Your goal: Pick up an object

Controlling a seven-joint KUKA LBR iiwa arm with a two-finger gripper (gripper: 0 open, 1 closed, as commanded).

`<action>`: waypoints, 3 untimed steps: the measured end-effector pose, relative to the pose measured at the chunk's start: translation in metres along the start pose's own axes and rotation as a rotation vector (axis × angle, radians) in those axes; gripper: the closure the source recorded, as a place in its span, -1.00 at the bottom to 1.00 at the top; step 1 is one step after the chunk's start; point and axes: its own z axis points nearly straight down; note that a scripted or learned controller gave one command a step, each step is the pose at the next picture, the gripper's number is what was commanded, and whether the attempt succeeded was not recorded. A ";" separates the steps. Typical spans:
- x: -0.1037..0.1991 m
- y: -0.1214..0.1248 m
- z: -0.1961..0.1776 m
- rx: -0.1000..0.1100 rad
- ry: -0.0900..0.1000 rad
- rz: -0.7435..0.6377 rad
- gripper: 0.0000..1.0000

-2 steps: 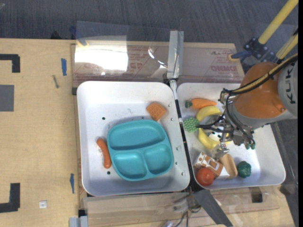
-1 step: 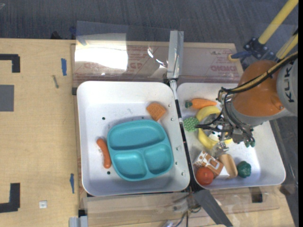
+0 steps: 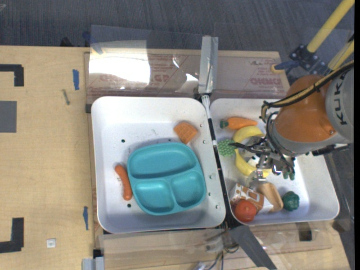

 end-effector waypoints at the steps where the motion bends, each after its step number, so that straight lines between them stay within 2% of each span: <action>1: 0.012 -0.002 0.000 -0.001 -0.002 0.034 -1.00; 2: -0.066 -0.008 -0.138 0.000 0.002 0.310 -1.00; 3: -0.061 -0.043 -0.031 -0.002 -0.015 0.239 -1.00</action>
